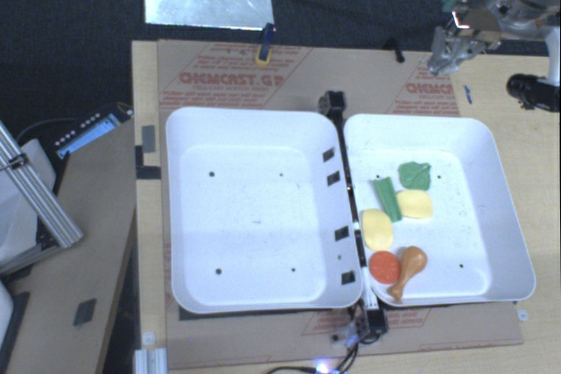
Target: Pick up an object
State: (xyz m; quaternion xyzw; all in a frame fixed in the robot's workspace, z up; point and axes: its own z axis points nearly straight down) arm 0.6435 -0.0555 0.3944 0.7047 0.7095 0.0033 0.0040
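1. Above the far right corner of the bench hangs the gripper (444, 59), clear of both bins; whether it is open or closed, I cannot tell.
2. Below it, the right bin (500, 188) holds a cluster near its left wall: a green leaf (415, 175), green stick (385, 193), two yellow pieces (415, 205) (378, 229), a red tomato (384, 266) and a brown drumstick (408, 267).
3. Beside it lies the left bin (254, 215).

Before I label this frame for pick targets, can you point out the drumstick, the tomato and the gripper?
drumstick (408, 264): camera view, on its brown meaty end.
tomato (384, 266): camera view, middle of its red top.
gripper (441, 64): camera view, between its fingertips, above the cardboard beyond the right bin.
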